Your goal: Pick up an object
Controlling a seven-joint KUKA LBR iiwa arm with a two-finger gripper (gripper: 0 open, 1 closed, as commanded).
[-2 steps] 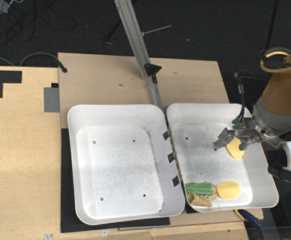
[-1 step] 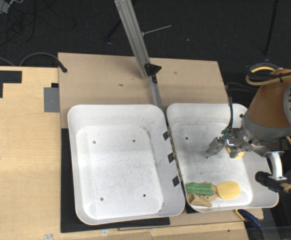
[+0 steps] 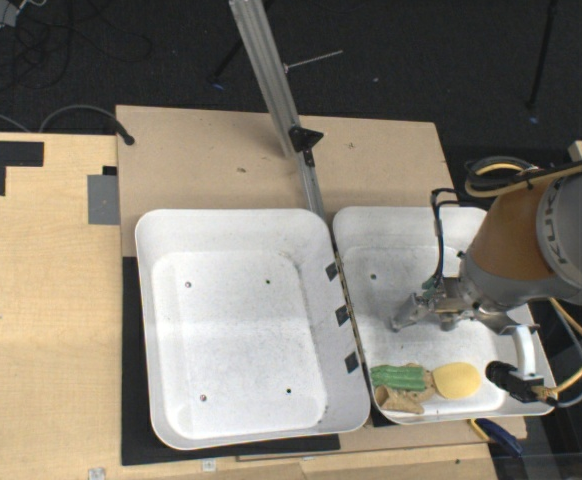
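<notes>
Task stage: early; nothing is lifted, so the whole pick is left, as far as I can judge.
Gripper (image 3: 403, 320): low over the bare middle of the right bin (image 3: 391, 218); whether it is open or closed cannot be told.
Objects: a green piece (image 3: 399, 376), a tan piece (image 3: 403, 399) touching it below, and a yellow round piece (image 3: 457, 380) just beside them, all along the bin's near wall.
Gap: the gripper stands apart from all three.
Edges: the near rim crowds the objects, and the green piece is near the wall shared with the left bin (image 3: 231, 218).
Open room: the bin floor behind the objects, toward the gripper.
</notes>
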